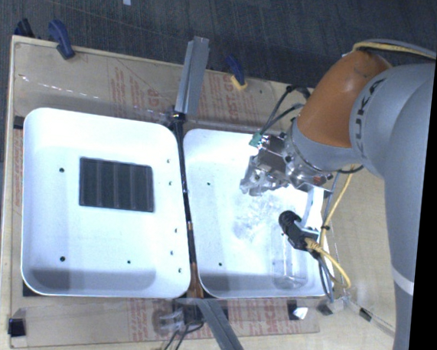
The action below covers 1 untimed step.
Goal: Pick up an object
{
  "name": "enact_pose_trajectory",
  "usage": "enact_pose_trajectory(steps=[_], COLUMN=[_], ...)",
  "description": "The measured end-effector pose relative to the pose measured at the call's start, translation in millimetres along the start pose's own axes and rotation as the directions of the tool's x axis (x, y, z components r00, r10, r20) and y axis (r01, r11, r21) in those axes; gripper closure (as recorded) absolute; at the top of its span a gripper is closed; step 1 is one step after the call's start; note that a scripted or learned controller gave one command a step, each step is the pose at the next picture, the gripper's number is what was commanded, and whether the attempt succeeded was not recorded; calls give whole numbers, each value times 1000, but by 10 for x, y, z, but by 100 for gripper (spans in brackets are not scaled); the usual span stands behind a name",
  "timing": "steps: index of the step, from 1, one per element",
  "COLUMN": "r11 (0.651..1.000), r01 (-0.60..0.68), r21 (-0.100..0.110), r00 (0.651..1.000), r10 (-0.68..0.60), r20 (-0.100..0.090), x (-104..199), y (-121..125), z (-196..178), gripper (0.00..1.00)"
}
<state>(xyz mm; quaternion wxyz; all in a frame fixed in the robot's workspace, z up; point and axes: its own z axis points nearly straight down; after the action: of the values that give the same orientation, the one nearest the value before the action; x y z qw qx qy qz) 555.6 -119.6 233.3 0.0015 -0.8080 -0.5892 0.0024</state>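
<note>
Item one: my gripper [260,180] hung low over the right bin [202,269], toward its twelve o'clock half, presumably lowered there because the pickable goods lay beneath it; whether it was spread or pressed together I could not tell. Item two: clear, glassy objects, one [251,218] just below the gripper at six o'clock, another [289,271] near the bin's five o'clock corner, both hard to outline against the white. Nothing was seen between my fingers. Item three: left bin [33,268], holding a dark ribbed rectangular piece [117,185] at its centre, well apart from my reach. Item four: tabletop [97,74], with faint reddish printing, not legible. Grey lettering on my arm [381,78] was partly turned away; no other labels readable.
</note>
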Motion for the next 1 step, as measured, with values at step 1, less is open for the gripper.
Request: enact_pose_trajectory(steps=[1], r11=[924], r01=[382], r21=[-6], r00=[924], r10=[-382], r20=[2], x=[-634], y=[173], z=[-338], gripper=[100])
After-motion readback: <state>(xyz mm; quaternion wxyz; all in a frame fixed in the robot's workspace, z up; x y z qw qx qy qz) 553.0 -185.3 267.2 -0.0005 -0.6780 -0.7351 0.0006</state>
